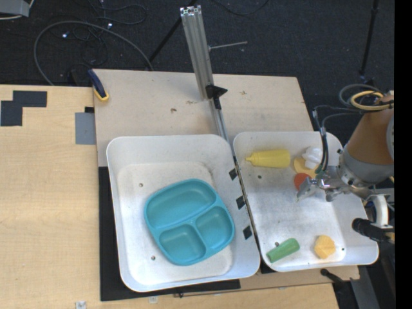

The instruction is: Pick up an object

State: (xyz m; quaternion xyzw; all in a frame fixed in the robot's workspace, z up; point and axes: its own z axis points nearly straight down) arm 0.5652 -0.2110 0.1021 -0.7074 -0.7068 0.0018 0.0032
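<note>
Two shallow white plastic bins sit side by side on the pale wooden desk (51, 192). The left bin (129, 159) carries a smooth turquoise plate (188, 221), rounded at the corners and split into three compartments, lying tilted on the bin floor. The right bin (283, 205) has a scuffed, speckled floor and holds several small things: a yellow squeeze bottle (269, 158) lying on its side near the far wall, a green cylindrical piece (283, 250) near the front wall, and a lumpy yellow-orange piece (325, 246) just to the right of it. A small red object (301, 180) lies at the right side of the bin, with an orange-yellow thing (302, 166) and a white lump (313, 155) just behind it.

The grey arm with its orange band reaches in from the right, and the metal jaws (315, 187) sit low over the bin, right beside the red object and possibly touching it. Whether they are clenched or released I cannot tell. The bottle lies to their left and farther back; the green and yellow pieces lie well apart, toward the front.

An aluminium post (198, 50) rises behind the bins.
</note>
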